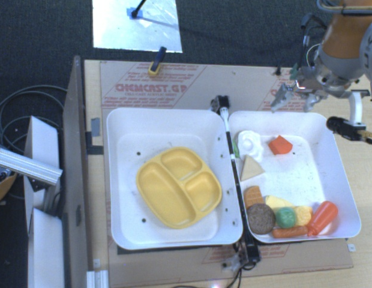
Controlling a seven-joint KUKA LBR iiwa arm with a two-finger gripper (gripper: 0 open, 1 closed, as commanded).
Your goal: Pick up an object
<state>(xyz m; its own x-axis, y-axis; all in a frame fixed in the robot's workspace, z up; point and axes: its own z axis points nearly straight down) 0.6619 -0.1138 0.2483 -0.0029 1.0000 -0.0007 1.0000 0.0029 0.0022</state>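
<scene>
Gripper (297,96) hangs over the bench just beyond the far rim of the right bin (336,155), under the grey and orange arm (348,35). Its two fingers (281,99) look spread apart with nothing between them.

No object is picked yet, so the step in hand appears to be the approach, before any descent into the bin. The right bin holds all the loose pieces. An orange block (280,144) lies at the far side, nearest the gripper, with a white piece (248,141) to its left and a tan wedge (252,169) just nearer. Along the near edge sit a cracker (253,195), a brown disc (261,218), a green ball (286,217), a yellow piece (297,210), a carrot (289,232) and an orange bottle (323,218), crowded and touching. The left bin (123,161) holds a yellow tray (178,186).

Next the gripper would need to come nearer, over one chosen piece, then drop with the fingers straddling it. The orange block seems the easiest target, since it stands apart from its neighbours; the near cluster risks a nudge or a double catch.
</scene>
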